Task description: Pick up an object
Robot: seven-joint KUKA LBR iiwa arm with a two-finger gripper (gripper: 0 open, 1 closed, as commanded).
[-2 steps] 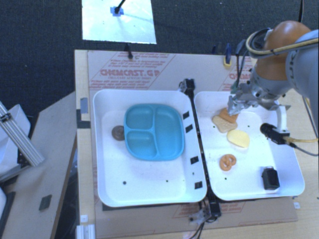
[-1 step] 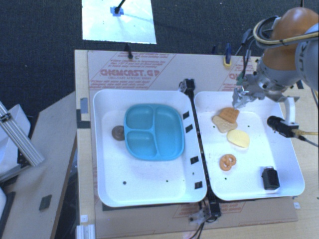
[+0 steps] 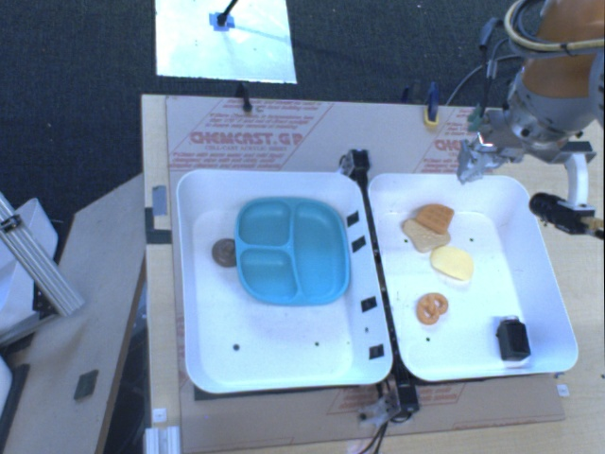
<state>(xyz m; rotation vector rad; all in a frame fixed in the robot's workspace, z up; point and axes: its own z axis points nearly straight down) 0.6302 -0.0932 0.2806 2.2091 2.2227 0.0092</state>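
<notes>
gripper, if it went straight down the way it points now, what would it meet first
Probably the back rim of the right white bin, or bare floor just inside it. The gripper hangs over that edge, short of the toast-shaped pieces. Depth is unclear.

Bench: pale wooden bench top point(image 3: 113, 244), seen from above at a slant.
Sheet: clear plastic sheet with red lettering point(image 3: 255, 130) lying flat on the bench.
Left bin: shallow white left bin point(image 3: 203, 348) resting on the sheet.
Right bin: shallow white right bin point(image 3: 548, 291) resting on the sheet, its edge touching the left bin's.
Clips: black clips point(image 3: 369, 303) along the seam between both bins.
</notes>
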